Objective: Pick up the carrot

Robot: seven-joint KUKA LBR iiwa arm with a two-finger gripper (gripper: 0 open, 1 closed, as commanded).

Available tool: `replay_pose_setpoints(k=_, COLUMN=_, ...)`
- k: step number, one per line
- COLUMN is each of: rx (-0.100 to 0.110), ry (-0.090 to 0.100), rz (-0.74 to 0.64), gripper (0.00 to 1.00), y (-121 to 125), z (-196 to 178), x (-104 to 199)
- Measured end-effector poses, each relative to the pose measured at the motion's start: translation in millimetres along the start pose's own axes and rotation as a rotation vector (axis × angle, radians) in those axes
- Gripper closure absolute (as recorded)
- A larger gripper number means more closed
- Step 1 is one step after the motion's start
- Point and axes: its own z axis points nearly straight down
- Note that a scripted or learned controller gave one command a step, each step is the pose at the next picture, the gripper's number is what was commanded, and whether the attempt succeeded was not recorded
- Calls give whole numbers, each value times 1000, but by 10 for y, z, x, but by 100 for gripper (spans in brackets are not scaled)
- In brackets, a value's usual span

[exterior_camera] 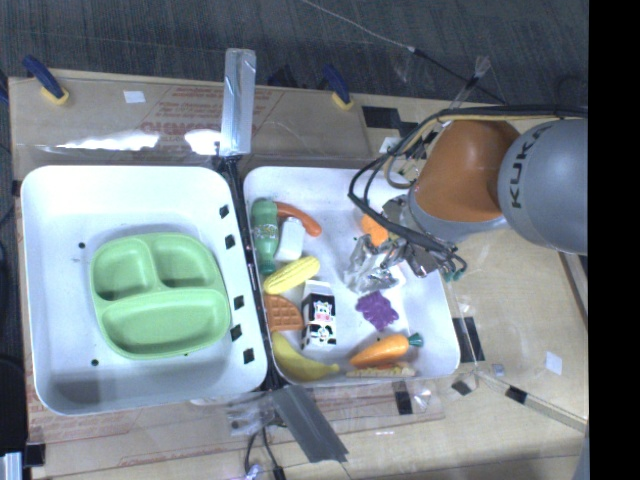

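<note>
Tool, grip state unclear, hovers above 1 carrot, 1 banana

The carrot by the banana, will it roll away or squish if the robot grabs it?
The carrot looks like a stiff toy, so it probably won't squish. Its round, tapered shape might roll or slip sideways when pinched. It lies near the right bin's front wall, close to the banana, so it likely can't roll far.
</note>
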Motion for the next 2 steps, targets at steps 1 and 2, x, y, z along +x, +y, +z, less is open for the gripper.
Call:
replay_pose_setpoints(k=1, rx=0, ry=-1, rz=-1, gripper=0, y=2, z=-3, x=-4)
replay_pose_setpoints(k=2, rx=3, ry=-6, rz=210, gripper=0, y=-181, z=-24, x=-477)
